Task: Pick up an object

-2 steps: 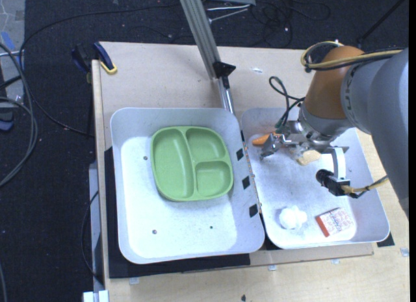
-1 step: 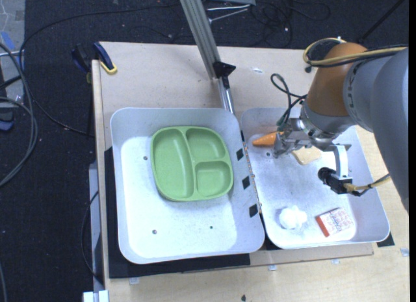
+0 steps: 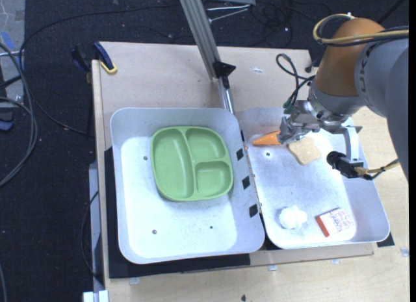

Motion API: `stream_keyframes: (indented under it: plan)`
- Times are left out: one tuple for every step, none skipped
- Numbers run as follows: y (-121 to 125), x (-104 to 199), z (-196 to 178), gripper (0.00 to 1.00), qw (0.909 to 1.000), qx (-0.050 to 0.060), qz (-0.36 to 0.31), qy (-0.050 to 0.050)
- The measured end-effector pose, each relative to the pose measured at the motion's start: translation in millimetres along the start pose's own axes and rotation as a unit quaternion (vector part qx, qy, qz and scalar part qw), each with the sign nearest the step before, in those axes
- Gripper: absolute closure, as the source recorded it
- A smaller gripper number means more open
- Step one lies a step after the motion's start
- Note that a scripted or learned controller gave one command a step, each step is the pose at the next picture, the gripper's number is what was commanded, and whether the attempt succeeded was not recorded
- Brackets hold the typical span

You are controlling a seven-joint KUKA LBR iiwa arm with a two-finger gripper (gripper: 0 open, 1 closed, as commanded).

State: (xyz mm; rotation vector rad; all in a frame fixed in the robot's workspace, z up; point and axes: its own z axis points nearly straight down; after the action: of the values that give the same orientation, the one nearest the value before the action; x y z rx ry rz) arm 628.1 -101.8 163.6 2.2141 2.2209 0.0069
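A black speckled floor, strewn with dark cables, surrounds a pale wooden bench that carries two shallow white bins side by side. The grey arm, its orange band above the wrist, reaches in from the right and hangs over the far end of the right bin. The left bin holds a green divided plate near its centre, with bare white floor on every side of it, widest toward the near edge. A slanted metal pole crosses the bench's far side and ends near the seam between the bins. The gripper sits low at the right bin's far-left corner; whether it is released or clenched cannot be told. Just beside it lie a tan bread-like piece and an orange carrot-shaped toy, the toy close to the bin's left wall. Well apart, near the bin's front edge, rest a red and white packet and a small white lump, with open floor between the two pairs.
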Motion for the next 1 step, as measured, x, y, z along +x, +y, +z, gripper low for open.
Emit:
stream_keyframes:
  plan:
    - [5.8, -0.3, -43.6, 1.0, 1.0, 0.001, 0.0, 0.0]
